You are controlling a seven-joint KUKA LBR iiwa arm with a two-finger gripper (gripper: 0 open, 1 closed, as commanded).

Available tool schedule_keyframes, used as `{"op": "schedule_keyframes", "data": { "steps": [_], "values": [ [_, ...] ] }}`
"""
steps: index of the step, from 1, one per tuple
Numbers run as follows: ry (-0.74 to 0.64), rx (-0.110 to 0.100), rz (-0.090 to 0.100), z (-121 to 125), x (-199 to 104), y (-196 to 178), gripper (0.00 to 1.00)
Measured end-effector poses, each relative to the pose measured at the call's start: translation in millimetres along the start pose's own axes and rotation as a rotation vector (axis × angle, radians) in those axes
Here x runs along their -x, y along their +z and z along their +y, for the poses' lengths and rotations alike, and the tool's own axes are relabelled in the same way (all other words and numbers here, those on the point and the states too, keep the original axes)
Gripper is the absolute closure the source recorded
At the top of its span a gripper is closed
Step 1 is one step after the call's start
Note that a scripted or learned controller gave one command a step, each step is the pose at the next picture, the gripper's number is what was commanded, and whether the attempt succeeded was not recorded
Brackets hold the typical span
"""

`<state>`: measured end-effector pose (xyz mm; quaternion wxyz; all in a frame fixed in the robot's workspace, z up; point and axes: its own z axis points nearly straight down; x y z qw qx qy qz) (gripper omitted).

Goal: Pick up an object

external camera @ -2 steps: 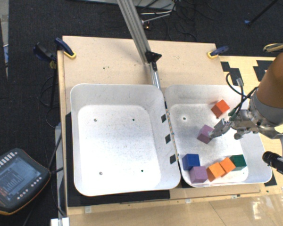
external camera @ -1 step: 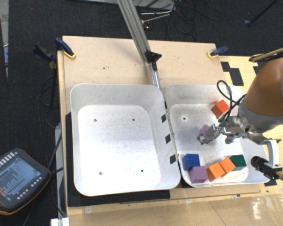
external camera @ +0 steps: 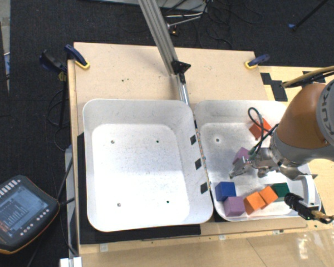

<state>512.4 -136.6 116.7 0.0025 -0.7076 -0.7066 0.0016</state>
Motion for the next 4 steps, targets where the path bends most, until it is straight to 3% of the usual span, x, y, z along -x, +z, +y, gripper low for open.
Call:
{"op": "schedule_keyframes", "data": {
  "steps": [1,4],
  "values": [
    [-0.001,0.008,-0.002,1.8,0.0,-13.8,1.00],
    [-0.005,0.012,-0.004,-2.5,10.6,-156.6,1.00]
  ]
}}
